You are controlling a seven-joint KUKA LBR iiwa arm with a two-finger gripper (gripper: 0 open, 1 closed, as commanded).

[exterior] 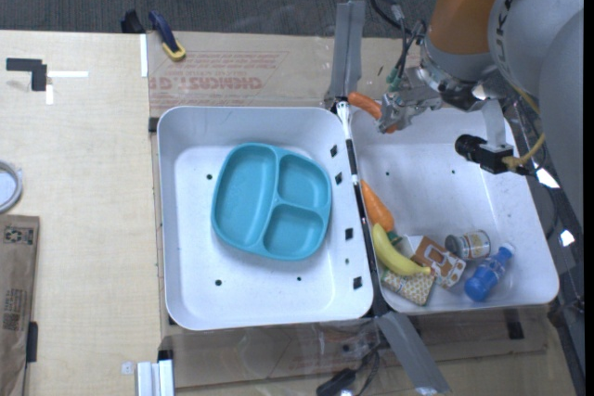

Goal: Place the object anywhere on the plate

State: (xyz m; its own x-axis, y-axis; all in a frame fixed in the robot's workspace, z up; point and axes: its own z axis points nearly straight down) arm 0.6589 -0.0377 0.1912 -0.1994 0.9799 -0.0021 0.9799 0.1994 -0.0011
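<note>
Camera view — end effector perhaps touching bin.

My arm is grey with an orange band. Below me, both bins are white; the sectioned plate is turquoise. I see a yellow banana, an orange carrot, a blue bottle, and a pale wood surface.

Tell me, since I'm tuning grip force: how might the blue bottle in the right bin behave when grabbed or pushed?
The blue bottle lies on its side, so it may roll when nudged. It looks like thin plastic, probably light and slippery. The can sits close beside it and could get bumped.
</note>
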